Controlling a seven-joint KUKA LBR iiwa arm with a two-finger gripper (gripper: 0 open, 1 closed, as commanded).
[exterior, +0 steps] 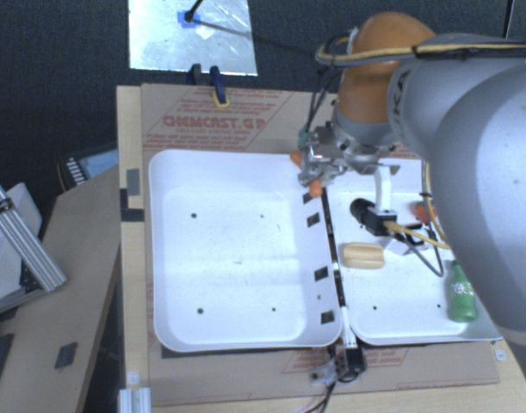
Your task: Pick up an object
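Nearest me, the tan worktop [73, 317] carries a sheet of card [237, 375], and a dark plug [344, 366] with thin wires sits on the card's near edge, just below the seam between the bins. An aluminium rail [21, 239] lies at a slant on the left, off the worktop.

The two bins rest on the card, touching side by side. The left bin [237, 256] shows me a white floor with a few small dark dots. Black tabs [321, 222] run up the seam.

What I could pick lies in the right bin [392, 312]. The green bottle [460, 292] is on its side in the near right corner, up against the arm's outline. The tan block [363, 255] lies flat, further in, close beside the seam and well apart from the bottle. Something orange [423, 212] shows behind that, too hidden for me to name.

The grey arm [478, 144] comes in from the right and covers the right side of that bin. Its orange band [379, 58] sits above the wrist. The fingers [314, 172] are at the far end of the seam, over the rims where the two bins meet, well apart from block and bottle. I cannot tell whether they are released or clenched.

Beyond the bins, the card bears red print reading CHEMCAST, and two clamps [216, 84] grip its far edge. Past those, a shiny sheet [159, 33] with a blue patch [187, 17] lies on dark cloth [56, 58].
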